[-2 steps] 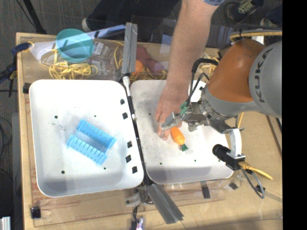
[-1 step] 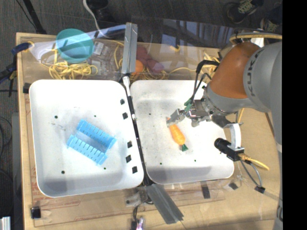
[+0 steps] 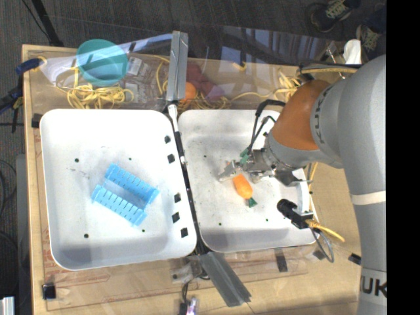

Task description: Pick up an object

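**Setting: robotics laboratory test bench**

The site presents as a research lab. A grey industrial arm (image 3: 357,143) with an orange band works over a plywood bench (image 3: 39,268) bearing two shallow white bins (image 3: 59,130) (image 3: 216,238). Loose yellow cabling (image 3: 95,96), clear plastic sheeting (image 3: 151,64) and dark carpet flooring (image 3: 98,5) surround the station.

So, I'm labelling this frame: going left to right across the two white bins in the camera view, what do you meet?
Left white bin → blue ridged plastic rack → right white bin → gripper → small orange carrot-shaped toy with green end → grey arm with orange band.
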`<state>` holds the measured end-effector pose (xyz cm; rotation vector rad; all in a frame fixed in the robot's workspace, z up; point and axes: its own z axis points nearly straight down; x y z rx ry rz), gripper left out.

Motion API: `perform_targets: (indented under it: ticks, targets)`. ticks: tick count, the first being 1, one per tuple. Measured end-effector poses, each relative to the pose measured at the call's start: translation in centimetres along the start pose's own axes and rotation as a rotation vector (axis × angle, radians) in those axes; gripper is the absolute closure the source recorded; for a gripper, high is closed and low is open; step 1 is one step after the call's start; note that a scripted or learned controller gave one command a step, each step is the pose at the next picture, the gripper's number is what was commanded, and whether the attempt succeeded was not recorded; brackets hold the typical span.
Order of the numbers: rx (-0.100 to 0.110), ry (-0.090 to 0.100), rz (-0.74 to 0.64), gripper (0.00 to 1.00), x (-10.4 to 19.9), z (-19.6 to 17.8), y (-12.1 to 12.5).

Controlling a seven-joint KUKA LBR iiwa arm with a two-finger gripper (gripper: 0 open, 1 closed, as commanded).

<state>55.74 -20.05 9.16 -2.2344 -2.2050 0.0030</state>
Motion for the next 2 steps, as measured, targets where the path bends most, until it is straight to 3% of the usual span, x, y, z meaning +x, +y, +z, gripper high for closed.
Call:
perform_targets:
  ticks: [1,2]
  targets:
    - [0.003,0.000,-0.004,1.00,0.0,-1.0,0.0]
    - [-0.002,0.000,-0.080,1.00,-0.1,-11.0,-4.7]
